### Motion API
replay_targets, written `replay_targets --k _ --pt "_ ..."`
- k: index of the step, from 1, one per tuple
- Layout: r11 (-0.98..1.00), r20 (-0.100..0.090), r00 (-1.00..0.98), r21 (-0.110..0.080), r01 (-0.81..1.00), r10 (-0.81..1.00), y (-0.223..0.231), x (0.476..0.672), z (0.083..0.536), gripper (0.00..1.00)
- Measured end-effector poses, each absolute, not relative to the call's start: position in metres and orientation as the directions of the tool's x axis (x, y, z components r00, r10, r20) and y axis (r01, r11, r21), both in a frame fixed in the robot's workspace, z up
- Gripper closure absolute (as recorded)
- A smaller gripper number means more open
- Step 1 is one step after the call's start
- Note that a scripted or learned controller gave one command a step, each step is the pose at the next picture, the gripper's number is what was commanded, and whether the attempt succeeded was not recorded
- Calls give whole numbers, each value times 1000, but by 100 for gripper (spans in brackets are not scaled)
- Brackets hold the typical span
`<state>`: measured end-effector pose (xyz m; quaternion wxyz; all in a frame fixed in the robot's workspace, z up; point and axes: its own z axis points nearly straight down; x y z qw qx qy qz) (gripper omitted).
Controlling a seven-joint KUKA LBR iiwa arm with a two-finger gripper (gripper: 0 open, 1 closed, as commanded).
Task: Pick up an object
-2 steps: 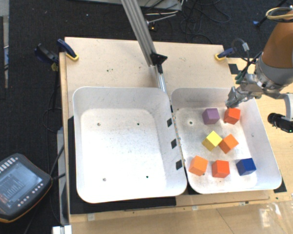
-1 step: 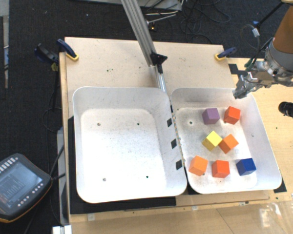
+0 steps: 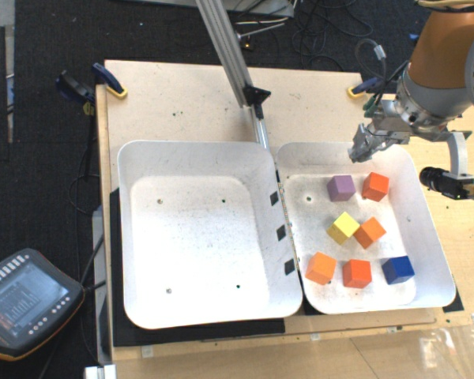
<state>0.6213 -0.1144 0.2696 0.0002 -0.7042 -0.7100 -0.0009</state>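
Observation:
The right bin (image 3: pixel 426 212) holds several small cubes: a purple cube (image 3: pixel 341 187), an orange-red cube (image 3: pixel 375 186), a yellow cube (image 3: pixel 344 227), an orange cube (image 3: pixel 370 232), another orange cube (image 3: pixel 321 268), a red-orange cube (image 3: pixel 357 273) and a blue cube (image 3: pixel 397 269). My gripper (image 3: pixel 365 149) hangs over the bin's far edge, above and behind the purple and orange-red cubes. Nothing shows between its fingers.
The left bin (image 3: pixel 193 231) sits beside the right one, with black clips along the shared wall. A slanted metal pole (image 3: pixel 225 42) comes down to the bench behind the bins. A teach pendant (image 3: pixel 24 302) lies at the lower left, off the bench.

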Motion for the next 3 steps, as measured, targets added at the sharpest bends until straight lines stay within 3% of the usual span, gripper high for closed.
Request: replay_targets --k 3 --pt "8 2 -8 -3 1000 1000 47 623 240 100"
